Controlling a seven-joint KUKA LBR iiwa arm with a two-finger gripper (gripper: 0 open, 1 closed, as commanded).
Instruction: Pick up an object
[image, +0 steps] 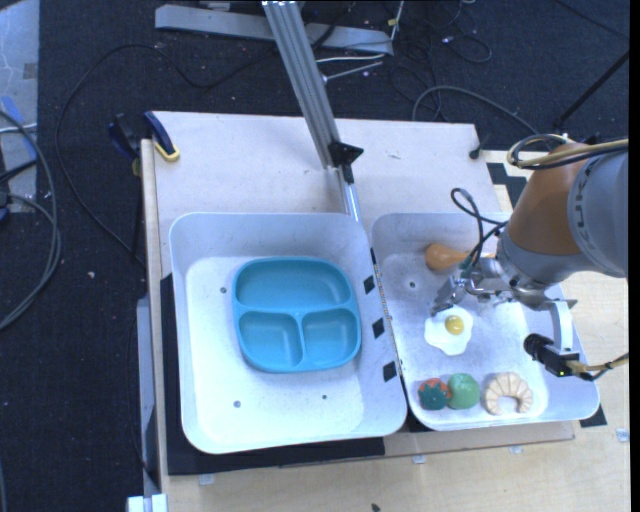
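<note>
My pincer (447, 298) is hanging low in the right bin (400, 240), just above the fried egg (449, 332), and honestly can't tell how it's set. An orange lump (441, 257) is sitting behind it, a croissant (508, 392) and green toys (449, 391) up front.

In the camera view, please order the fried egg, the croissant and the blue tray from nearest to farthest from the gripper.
From the gripper:
1. Fried egg, just below it in the right bin.
2. Croissant, near that bin's lower right edge.
3. Blue tray, in the left bin.
</note>
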